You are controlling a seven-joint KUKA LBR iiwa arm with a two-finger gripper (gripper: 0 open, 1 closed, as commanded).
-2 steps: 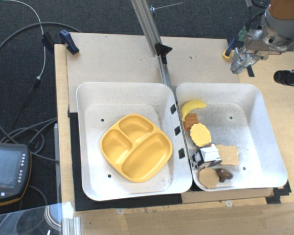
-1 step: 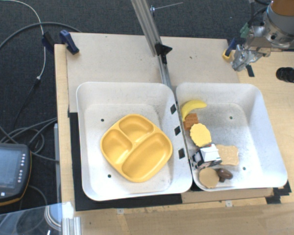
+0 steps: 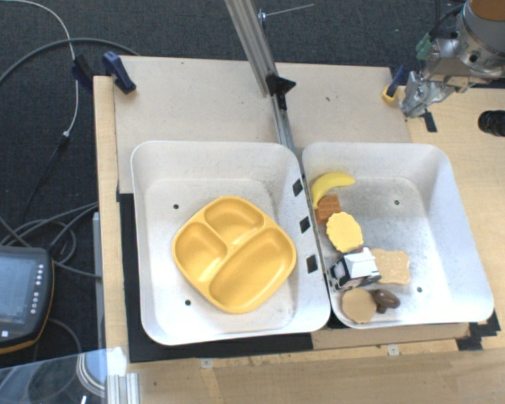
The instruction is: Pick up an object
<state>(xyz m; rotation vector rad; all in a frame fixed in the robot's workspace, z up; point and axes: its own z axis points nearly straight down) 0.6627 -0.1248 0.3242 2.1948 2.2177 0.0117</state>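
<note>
Jaws' state: cannot tell; gripper (image 3: pixel 414 99) hovers beyond the right bin's (image 3: pixel 442 171) far rim.
Banana (image 3: pixel 331 183) and other toy foods crowd that bin's left wall, probably awkward to grasp.

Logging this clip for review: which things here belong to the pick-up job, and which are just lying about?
Job:
gripper, above the bench beyond the right bin
banana
yellow scalloped piece
cracker
round biscuit

Lying about:
yellow divided plate, left bin
blue clamp
pendant
</note>
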